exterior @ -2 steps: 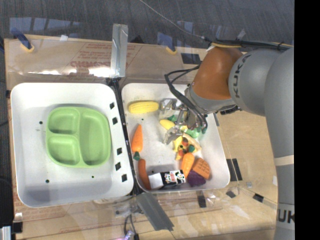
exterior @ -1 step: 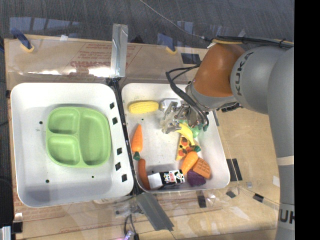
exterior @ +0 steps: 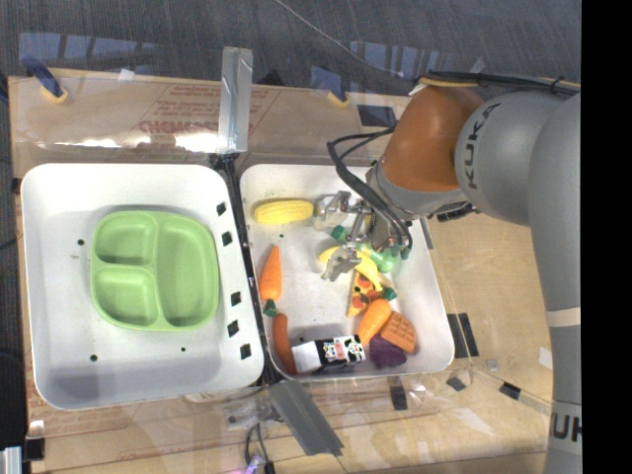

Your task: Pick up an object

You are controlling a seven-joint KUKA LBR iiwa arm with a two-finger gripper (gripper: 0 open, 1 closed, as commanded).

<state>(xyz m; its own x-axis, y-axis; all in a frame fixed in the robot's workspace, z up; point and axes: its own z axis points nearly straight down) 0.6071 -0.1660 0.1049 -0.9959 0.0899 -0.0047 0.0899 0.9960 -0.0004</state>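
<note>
Grey and orange-banded, the KUKA arm (exterior: 494, 156) reached in from three o'clock and hung its end effector (exterior: 346, 235) low over the right bin (exterior: 296, 181); whether it was clenched or released could not be told, and nothing was seen held. Candidates lay close: a corn cob (exterior: 282, 211) at nine o'clock of the tool, a carrot (exterior: 271, 273) toward seven o'clock, and a heap of toy food (exterior: 373, 299) just below at five o'clock. Judged by that, the approach-and-descend step was in hand; next would come settling on one item, closing and lifting. Across the divider, a green tray (exterior: 155, 270) sat in the left bin (exterior: 49, 363) on the desk (exterior: 474, 265).
</note>
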